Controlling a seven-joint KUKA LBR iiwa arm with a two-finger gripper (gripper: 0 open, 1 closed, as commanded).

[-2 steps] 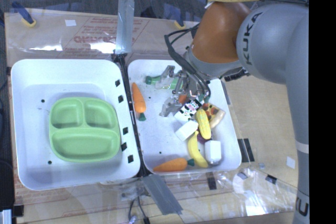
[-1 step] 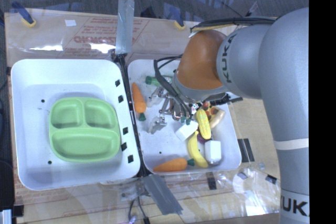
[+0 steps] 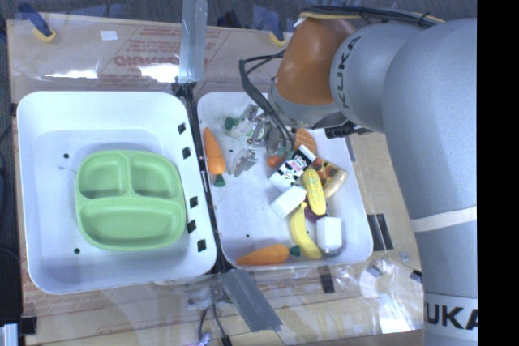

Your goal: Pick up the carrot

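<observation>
The grey arm [image 3: 405,134] reaches in from the right and bends down over the right bin [image 3: 243,239], its orange band [image 3: 312,65] above the wrist. The pincer [image 3: 255,143] hangs over the far middle of that bin, fingers pointing down and left; whether they are apart or together I cannot tell, since the metal parts blur into each other.

One carrot [image 3: 214,154] lies along the left wall of the right bin, just left of the pincer and apart from it. A second carrot [image 3: 263,255] lies along the near wall.

On the right side of the bin sits a heap: two bananas [image 3: 302,232], white blocks [image 3: 328,232], and a piece with black spots [image 3: 297,166]. The wrist covers the far part of the heap, and an orange piece [image 3: 305,140] under it is too hidden to name.

The left bin [image 3: 40,126] holds a green tray [image 3: 130,200] with compartments. The arm's bulk hides the table to the right.
</observation>
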